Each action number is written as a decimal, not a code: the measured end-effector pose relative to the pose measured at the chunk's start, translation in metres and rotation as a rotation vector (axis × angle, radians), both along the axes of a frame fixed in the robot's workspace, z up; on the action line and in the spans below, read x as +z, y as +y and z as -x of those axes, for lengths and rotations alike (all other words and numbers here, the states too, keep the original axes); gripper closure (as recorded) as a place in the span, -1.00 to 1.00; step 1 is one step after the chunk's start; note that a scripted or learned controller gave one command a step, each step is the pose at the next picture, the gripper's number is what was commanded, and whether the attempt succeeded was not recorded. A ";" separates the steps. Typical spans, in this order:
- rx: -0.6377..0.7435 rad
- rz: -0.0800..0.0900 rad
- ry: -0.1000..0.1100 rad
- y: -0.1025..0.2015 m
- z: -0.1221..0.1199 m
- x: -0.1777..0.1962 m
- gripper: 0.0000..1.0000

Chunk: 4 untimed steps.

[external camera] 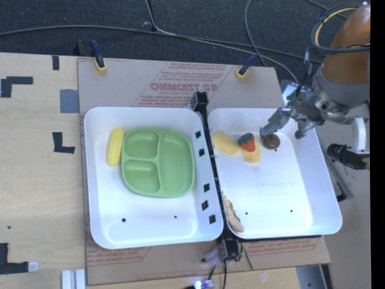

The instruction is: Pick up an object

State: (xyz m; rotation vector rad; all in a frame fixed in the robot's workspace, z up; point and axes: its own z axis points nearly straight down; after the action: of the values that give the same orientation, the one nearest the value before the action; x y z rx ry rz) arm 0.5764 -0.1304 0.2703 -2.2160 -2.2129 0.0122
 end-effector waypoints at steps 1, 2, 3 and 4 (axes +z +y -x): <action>0.003 0.002 -0.011 0.000 -0.002 0.006 -1.00; 0.002 0.002 -0.006 -0.001 -0.006 -0.057 -1.00; 0.002 0.001 -0.005 -0.001 -0.002 -0.121 -1.00; 0.003 0.001 -0.005 0.009 -0.003 -0.179 -1.00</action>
State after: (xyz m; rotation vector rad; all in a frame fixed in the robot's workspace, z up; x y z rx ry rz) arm 0.5795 -0.1212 0.0911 -2.2158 -2.2196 0.0072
